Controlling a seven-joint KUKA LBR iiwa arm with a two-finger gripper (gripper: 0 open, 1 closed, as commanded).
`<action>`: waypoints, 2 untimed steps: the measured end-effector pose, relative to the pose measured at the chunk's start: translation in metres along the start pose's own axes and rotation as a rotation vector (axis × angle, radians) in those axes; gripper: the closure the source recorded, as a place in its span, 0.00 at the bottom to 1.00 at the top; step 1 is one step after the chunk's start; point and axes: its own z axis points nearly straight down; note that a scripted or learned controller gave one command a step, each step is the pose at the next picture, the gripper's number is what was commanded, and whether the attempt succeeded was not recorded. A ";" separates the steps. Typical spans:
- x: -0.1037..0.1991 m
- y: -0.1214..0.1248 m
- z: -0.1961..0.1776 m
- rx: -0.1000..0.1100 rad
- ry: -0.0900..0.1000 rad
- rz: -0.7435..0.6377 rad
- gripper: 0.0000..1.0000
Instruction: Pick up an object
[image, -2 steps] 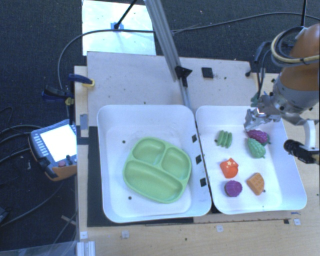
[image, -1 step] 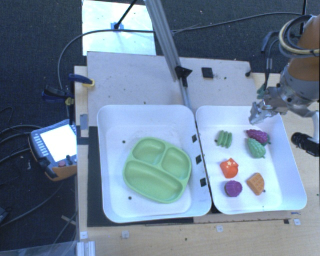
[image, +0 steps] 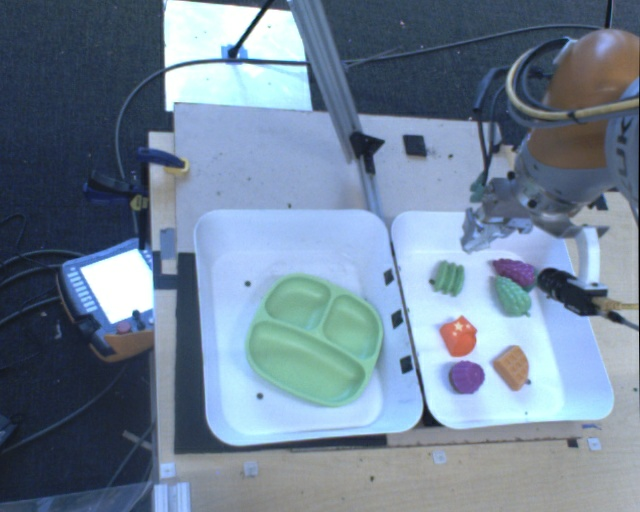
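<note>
No object has been picked up yet, as far as the picture shows: all six toy food pieces lie on the floor of the right bin (image: 590, 385). They are a green ridged piece (image: 447, 277), a purple bunch (image: 514, 270), a green lumpy piece (image: 512, 296) just below that, a red-orange piece (image: 458, 336), a small purple piece (image: 466, 377) and an orange wedge (image: 511, 367). The end effector (image: 482, 235) hangs over the upper part of that bin, above and just to the right of the green ridged piece, with nothing visible between its tips; whether it is released or clenched I cannot tell. By my judgement the whole grasp is left to do: choosing a piece, descending, closing and lifting. The left bin (image: 215, 300) holds a green divided plate (image: 315, 340), and both bins sit side by side on the bench (image: 260, 150).
</note>
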 end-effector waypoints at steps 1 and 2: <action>0.047 0.003 0.021 0.001 0.001 -0.001 1.00; 0.099 0.011 0.041 0.001 0.000 -0.001 1.00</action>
